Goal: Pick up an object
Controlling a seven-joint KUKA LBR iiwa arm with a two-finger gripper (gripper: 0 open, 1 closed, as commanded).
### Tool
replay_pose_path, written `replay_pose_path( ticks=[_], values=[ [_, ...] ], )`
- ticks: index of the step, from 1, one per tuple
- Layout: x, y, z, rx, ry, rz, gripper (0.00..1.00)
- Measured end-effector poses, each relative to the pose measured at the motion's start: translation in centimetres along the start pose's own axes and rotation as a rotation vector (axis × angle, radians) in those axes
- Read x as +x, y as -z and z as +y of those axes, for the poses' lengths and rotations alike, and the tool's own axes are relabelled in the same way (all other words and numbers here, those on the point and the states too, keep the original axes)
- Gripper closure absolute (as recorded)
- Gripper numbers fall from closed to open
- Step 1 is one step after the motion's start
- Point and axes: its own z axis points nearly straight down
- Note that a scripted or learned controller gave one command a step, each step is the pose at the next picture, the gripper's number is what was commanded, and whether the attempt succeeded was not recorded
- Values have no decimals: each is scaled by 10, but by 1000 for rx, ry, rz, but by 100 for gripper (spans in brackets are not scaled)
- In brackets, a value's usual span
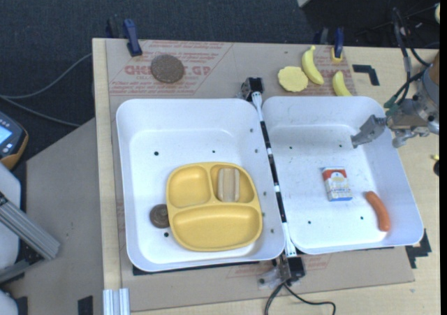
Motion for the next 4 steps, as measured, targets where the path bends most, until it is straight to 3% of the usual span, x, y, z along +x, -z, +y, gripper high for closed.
replay_pose_path(
  ticks=[1, 2, 3, 4],
  values=[
    [31, -92, 15, 6, 3, 3, 0],
    [34, -164, -1, 8, -1, 3, 0],
    [33, -150, 2, -2, -1, -1, 100],
    [100, -54, 39, -11, 8, 0, 100]
  ],
)
